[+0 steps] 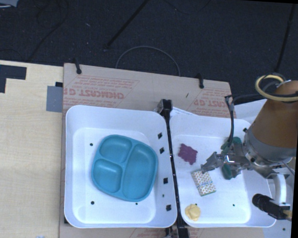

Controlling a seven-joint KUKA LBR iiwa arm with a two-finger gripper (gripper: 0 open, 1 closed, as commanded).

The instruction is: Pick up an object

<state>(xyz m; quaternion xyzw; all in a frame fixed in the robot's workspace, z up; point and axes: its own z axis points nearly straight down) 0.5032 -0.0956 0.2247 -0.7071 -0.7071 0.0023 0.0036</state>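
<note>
3 objects lie in the right bin (234, 212) near the gripper (218, 161), whose jaws stand open and grip nothing. The patterned packet (203, 182) sits just below it, the purple piece (188, 153) beside it toward the divider, the yellow piece (193, 212) farther off. The arm should centre over the packet, descend vertically, then close.

The big round robot arm (278, 121) is orange-brown on top and grey below. A yellow ring sits on it. Black cables run down to the small grey metal gripper (213, 162).
</note>
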